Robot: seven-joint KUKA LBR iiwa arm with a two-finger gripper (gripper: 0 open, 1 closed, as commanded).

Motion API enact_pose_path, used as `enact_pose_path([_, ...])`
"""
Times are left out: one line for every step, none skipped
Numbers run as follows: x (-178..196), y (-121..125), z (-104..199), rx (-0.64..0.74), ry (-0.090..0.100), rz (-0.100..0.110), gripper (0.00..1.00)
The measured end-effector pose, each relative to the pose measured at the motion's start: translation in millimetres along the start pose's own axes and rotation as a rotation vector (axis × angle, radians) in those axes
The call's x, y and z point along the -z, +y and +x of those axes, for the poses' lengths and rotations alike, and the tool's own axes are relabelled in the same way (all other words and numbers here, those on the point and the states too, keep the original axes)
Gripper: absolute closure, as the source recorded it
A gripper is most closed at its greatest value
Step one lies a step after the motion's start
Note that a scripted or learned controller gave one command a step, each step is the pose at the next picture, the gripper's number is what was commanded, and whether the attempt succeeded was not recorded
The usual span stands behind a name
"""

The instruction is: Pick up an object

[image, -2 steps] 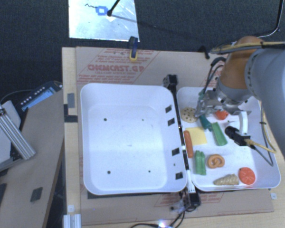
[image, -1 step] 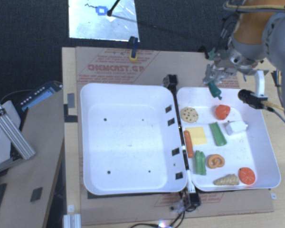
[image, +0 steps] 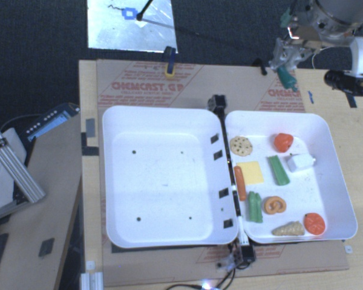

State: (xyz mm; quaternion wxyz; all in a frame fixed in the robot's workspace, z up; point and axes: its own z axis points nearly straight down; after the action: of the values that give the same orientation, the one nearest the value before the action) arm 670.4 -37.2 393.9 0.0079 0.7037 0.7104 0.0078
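- The object to pick is any of the toy food pieces in the right bin (image: pixel 342 186): a cookie (image: pixel 241 145), a yellow cheese slice (image: pixel 251 173), a hot dog (image: pixel 240 182), a green stick (image: pixel 278 170), a white block (image: pixel 299 161), two red-orange rounds (image: pixel 283 142) (image: pixel 314 223), a pretzel (image: pixel 274 205), a green pod (image: pixel 255 207) and a tan wedge (image: pixel 289 228).
- The gripper (image: pixel 285 74) hangs up at the back, above the cardboard and clear of both bins, with nothing between its teal-tipped fingers; whether the jaws are apart or together, I can't tell from here.
- These look like light, stiff plastic, probably a bit slick. I'd go for the green stick across its narrow width, or the white block; the flat cheese slice looks hard to get under.
- The arm is cut off at the top edge.
- The left bin (image: pixel 160 116) sits alongside.
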Motion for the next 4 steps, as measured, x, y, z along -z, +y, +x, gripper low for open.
enact_pose_path([-132.6, -6.1, 38.3, -0.002, 0.002, 0.032, 1.00])
enact_pose_path([-124.3, -3.7, 72.8, -0.002, 0.002, 0.020, 1.00])
enact_pose_path([-38.8, -2.0, 128.9, 0.001, 0.004, 0.011, 1.00])
enact_pose_path([-105.2, -3.6, 186.2, 0.000, 0.002, 0.026, 1.00])
